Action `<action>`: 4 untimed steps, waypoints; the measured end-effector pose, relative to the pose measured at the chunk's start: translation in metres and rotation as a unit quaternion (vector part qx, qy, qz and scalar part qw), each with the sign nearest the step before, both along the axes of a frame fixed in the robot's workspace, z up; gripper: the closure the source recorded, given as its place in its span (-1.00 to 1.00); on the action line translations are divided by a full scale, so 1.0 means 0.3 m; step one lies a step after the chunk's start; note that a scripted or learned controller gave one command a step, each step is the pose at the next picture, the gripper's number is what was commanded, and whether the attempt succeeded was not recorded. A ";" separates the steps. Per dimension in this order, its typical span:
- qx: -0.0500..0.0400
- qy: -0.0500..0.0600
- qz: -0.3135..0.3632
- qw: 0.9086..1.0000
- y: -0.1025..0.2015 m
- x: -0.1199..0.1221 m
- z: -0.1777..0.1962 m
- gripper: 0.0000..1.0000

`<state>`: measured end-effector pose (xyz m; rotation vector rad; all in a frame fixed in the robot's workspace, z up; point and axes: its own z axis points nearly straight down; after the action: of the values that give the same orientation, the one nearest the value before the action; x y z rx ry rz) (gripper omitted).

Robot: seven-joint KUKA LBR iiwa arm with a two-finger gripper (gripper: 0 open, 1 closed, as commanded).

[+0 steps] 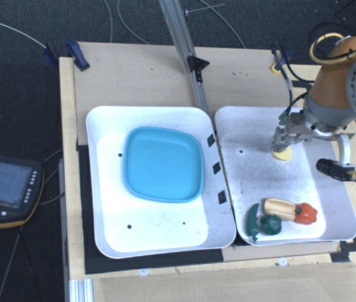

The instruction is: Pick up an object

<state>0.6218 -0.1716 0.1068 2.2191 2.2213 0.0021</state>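
My gripper (284, 142) hangs low in the upper middle of the right bin (260, 175), the grey arm with its orange band reaching in from the right. A small pale yellow object (283, 155) lies directly under the gripper, partly covered by it; whether they touch is unclear. Along the bin's front edge lie a tan bun-like piece (279, 207), a red pepper (305, 214) and a dark green vegetable (263, 223).
The left bin (102, 187) holds a light blue square plate (163, 163). A slanted metal pole (179, 27) rises behind the bins. A teach pendant (5, 190) lies on the floor at the left, with cables around the bench.
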 end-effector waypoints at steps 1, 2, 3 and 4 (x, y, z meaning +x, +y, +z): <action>0.000 -0.001 0.000 1.000 0.010 0.016 0.146 1.00; 0.000 -0.001 0.000 1.000 0.021 0.011 0.290 1.00; 0.000 -0.001 0.000 1.000 0.021 0.014 0.398 1.00; 0.001 0.001 0.001 1.000 0.167 0.025 0.386 1.00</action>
<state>0.6294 -0.1214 0.2225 2.2176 2.2258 0.0018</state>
